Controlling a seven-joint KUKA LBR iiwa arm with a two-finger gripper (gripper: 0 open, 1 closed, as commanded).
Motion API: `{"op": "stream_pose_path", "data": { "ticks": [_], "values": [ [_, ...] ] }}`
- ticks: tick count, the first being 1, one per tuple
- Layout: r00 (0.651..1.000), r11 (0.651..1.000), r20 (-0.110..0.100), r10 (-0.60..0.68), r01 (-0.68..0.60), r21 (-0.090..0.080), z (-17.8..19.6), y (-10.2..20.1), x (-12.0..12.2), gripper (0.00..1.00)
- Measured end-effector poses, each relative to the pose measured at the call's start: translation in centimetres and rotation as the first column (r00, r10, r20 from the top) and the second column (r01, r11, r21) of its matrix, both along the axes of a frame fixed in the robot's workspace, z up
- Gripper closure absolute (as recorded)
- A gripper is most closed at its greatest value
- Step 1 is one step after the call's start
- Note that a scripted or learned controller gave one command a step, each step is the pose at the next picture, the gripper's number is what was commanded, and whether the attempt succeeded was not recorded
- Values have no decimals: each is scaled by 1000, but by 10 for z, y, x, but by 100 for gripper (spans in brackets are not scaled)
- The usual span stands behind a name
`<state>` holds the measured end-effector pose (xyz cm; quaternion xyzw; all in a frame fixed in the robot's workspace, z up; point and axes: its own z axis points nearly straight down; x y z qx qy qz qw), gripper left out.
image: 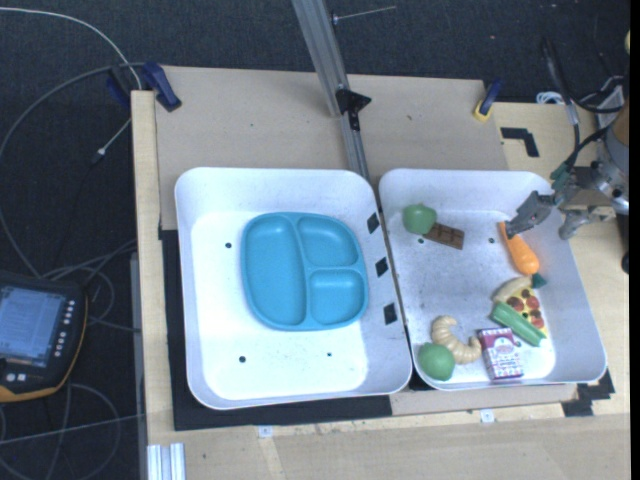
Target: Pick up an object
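Reaching from the right, end effector hovers spread beside carrot.

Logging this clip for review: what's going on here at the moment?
The arm's pincer hangs open over the right bin's far right edge, just above the orange carrot, holding nothing. Other toy foods lie untouched in that bin. The left bin holds a blue divided tray.

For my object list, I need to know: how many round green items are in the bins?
2, both in the right bin. One green ball lies near its upper left corner, beside a brown block. The other green ball lies near its lower left corner.
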<state>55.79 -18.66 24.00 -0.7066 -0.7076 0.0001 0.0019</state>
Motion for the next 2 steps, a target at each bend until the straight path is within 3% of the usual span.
{"op": "stream_pose_path", "data": {
  "ticks": [1,2],
  "values": [
    [1000,1000,0,0,0,0,0,0,0,0],
    [1000,1000,-4,-2,2,0,-52,-8,4,0]
  ]
}}
